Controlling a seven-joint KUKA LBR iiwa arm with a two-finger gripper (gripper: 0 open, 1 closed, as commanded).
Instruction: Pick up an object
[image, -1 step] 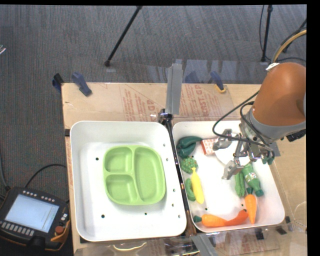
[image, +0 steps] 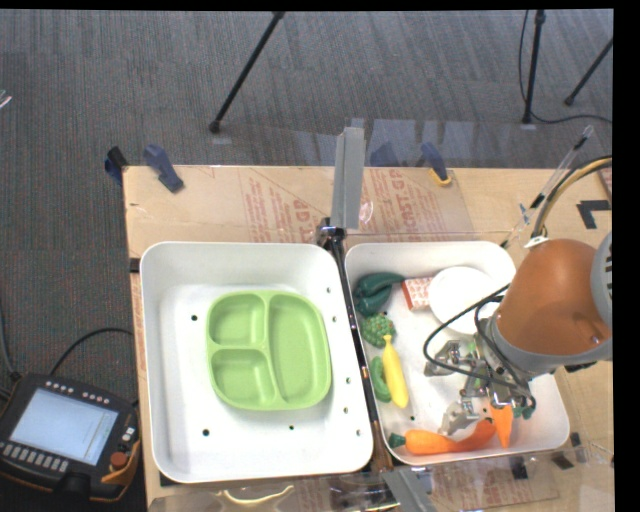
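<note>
My gripper (image: 478, 412) hangs low over the front right part of the right bin (image: 520, 262), just above an orange carrot (image: 447, 440) that lies along the bin's front wall. The orange wrist band (image: 552, 300) covers much of the bin's right side. A yellow banana (image: 394, 371) lies left of the gripper, with a green broccoli piece (image: 377, 329) and a dark green pepper (image: 378, 289) behind it. A white round plate (image: 462, 293) and a small red packet (image: 416, 293) sit at the back. An orange piece (image: 503, 424) shows beside the gripper.
The left bin (image: 170, 300) holds a green three-compartment plate (image: 268, 350). A small green item (image: 381, 385) lies by the divider between bins. A teach pendant (image: 65, 430) rests at the bench's front left. Tripod legs stand behind the bench.
</note>
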